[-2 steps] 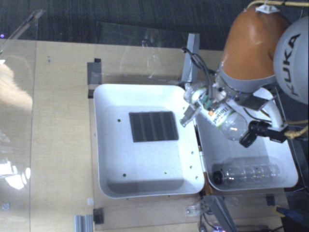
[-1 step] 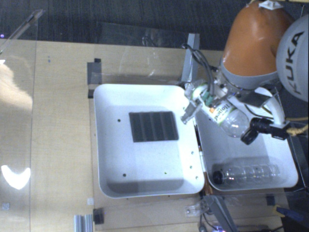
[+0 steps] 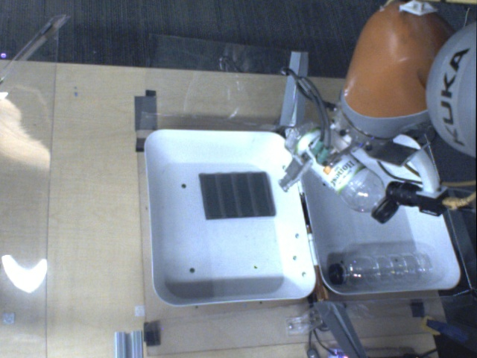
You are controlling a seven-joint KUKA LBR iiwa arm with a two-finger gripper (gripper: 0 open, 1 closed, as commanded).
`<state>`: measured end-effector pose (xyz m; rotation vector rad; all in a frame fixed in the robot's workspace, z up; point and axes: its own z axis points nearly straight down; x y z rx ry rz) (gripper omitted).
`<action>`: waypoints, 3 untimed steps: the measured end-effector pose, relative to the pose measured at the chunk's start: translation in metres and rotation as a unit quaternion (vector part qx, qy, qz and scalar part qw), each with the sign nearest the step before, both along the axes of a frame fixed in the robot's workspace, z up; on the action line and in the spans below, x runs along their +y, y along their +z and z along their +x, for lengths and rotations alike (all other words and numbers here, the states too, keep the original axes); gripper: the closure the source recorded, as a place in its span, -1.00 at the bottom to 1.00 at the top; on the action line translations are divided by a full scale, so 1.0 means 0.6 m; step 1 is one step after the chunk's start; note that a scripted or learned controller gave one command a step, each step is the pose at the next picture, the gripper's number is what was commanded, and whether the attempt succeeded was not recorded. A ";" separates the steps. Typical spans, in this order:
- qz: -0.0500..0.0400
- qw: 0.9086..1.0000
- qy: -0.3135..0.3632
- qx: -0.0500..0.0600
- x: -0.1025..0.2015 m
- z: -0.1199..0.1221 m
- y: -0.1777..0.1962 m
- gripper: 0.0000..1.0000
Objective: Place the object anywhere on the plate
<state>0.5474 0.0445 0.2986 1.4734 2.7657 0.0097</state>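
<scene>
Open room above dark plate (image 3: 237,195), seemingly.

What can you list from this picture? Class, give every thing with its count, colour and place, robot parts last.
Bins: two, white, side by side on the bench.
Plate: one, dark ribbed, flat in the left bin.
Bottles: two, clear; one with a label between the gripper's fingers above the right bin, one lying along that bin's near wall.
Bench: one, pale wood.
Gripper: one, over the bins' divide.
Arm: one, grey and orange, from the right.
</scene>
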 end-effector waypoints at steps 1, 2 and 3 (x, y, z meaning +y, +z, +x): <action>-0.001 0.996 0.093 0.003 0.066 0.035 -0.105 -1.00; 0.000 0.996 0.093 0.000 0.066 0.037 -0.086 1.00; -0.003 0.968 0.252 0.000 -0.111 0.045 -0.053 1.00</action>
